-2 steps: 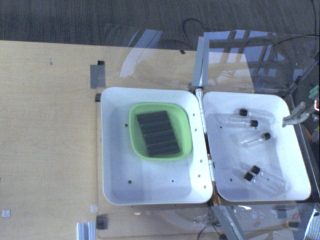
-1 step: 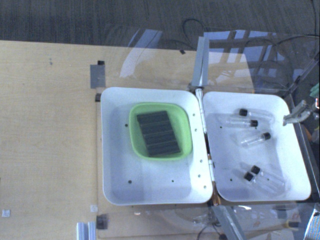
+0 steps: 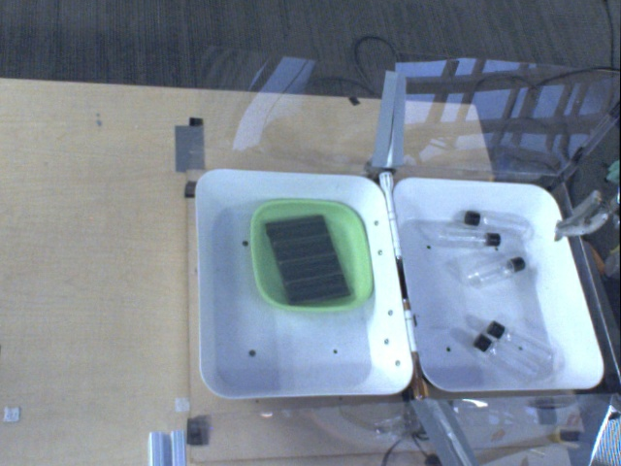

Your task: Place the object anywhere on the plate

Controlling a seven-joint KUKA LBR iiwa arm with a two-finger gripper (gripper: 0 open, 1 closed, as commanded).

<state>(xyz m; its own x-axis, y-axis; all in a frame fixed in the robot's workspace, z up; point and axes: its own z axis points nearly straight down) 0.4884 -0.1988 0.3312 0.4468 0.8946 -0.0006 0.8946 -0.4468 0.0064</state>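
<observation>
A green square plate (image 3: 261, 256) sits in the left white bin (image 3: 218, 338), toward its back. A dark grey ribbed rectangular block (image 3: 308, 258) lies flat on the plate, slightly turned. In the right white bin (image 3: 572, 357) lie several clear vials with black caps, such as one at the back (image 3: 464, 225) and one near the front (image 3: 508, 346). A pale part of the gripper (image 3: 585, 216) pokes in at the right edge, over the right bin's far right rim and apart from every vial.
A grey metal post (image 3: 389, 124) rises behind the seam between the bins. Cables and dark framework crowd the back right corner (image 3: 543, 115). Bare wooden bench (image 3: 87, 260) spreads to the left of the bins.
</observation>
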